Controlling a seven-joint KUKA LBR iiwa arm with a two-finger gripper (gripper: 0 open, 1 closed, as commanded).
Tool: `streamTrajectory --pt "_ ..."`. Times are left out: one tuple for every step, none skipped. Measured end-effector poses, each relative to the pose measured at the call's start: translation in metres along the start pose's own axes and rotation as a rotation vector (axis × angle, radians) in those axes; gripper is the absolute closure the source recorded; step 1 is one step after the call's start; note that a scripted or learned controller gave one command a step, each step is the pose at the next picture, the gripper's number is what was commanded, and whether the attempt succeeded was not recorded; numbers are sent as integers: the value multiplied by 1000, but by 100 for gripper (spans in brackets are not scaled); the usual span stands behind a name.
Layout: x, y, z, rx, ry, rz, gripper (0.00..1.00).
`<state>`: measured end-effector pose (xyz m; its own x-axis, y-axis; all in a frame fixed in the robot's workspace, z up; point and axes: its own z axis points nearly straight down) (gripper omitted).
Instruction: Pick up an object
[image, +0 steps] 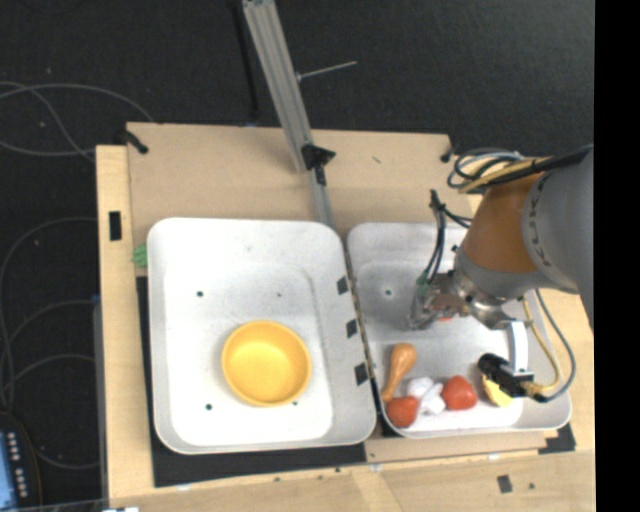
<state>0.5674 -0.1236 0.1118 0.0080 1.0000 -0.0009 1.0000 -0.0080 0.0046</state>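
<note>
While your gripper hangs over the middle of the right bin, you cannot tell whether it is spread or closed; what looks like a tan drumstick lies just nearer, apart from it.

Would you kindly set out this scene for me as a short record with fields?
left bin: holds a yellow bowl, upright
right bin: things bunched along the edge at the bottom of the view
cluster: tan drumstick-shaped piece; left red piece; white lumps; right red piece
gripper: over the right bin's middle, apart from the cluster
held: nothing visible at the gripper
</note>
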Motion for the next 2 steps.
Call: streamTrajectory --pt "-7 0 -59 3 0 0 100" --pt "-12 -3 -118 2 -1 -7 100"
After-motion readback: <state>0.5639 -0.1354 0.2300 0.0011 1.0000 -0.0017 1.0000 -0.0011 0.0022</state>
